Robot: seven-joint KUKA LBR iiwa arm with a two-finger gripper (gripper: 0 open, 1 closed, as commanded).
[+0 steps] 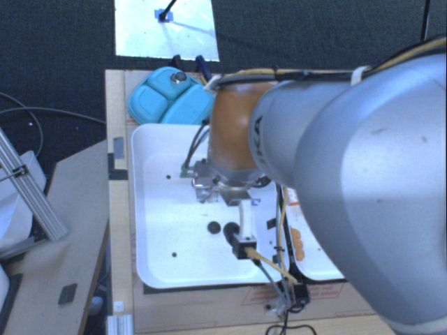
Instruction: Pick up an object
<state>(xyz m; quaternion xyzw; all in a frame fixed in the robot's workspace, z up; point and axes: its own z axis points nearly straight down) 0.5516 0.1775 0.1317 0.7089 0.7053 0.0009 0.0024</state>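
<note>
My gripper (pixel 222 187) hangs over the middle of the left white bin (pixel 157 208), seen from above under the orange wrist band and the large grey arm. A small round black thing (pixel 214 227) lies on the bin floor just in front of the gripper, apart from it. In the right bin (pixel 318 271), mostly hidden by the arm, a brownish object (pixel 297 243) and a red-and-white item (pixel 290 198) peek out. Nothing shows held by the gripper.
A light blue plastic object (pixel 171 98) sits behind the left bin at the bench's far edge. Two tiny dark specks (pixel 168 178) mark the left bin floor. A wooden side table (pixel 70 208) stands to the left.
</note>
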